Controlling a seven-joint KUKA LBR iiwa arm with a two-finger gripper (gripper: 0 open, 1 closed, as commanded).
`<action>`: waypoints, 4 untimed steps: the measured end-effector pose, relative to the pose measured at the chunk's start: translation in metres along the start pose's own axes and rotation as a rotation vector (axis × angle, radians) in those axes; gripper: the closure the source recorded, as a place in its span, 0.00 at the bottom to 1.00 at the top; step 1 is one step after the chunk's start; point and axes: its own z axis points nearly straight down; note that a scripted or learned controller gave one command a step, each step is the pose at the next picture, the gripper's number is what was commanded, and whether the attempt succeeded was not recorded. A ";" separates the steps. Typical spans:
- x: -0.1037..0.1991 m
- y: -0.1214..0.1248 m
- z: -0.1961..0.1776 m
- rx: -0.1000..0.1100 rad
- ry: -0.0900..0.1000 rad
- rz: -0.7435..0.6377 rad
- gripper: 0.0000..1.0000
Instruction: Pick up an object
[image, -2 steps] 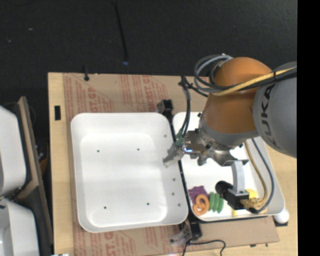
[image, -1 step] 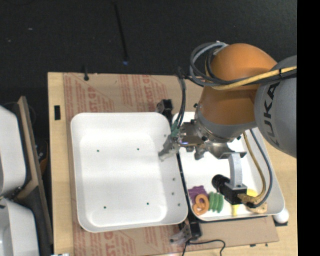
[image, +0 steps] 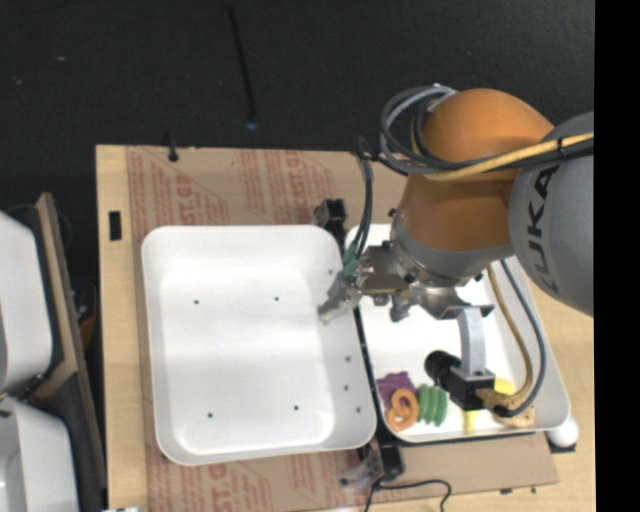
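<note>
Your gripper (image: 335, 300) hangs over the left wall of the right bin (image: 400, 345), open or closed you cannot tell, probably mid-approach, since the orange ring (image: 403, 407) lies apart, below-right of it.

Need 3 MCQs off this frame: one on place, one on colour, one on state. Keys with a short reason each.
1. Where do the small objects lie?
A) left bin
B) right bin
C) on the cardboard

2. What colour is the ring beside the purple piece?
A) blue
B) white
C) orange

3. What state is the ring in?
A) lying in the bin
B) lifted by the arm
C) hanging over the rim

Key:
1 B: the ring, the purple piece and the green piece sit in the right bin's near corner.
2 C: it reads plainly orange.
3 A: it rests on the bin floor between the purple and green pieces.
</note>
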 end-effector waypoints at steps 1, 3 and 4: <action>0.000 0.000 0.000 0.000 0.000 0.000 0.00; 0.000 0.000 0.000 0.000 0.000 0.000 0.00; 0.000 0.000 0.000 0.000 0.000 0.000 0.00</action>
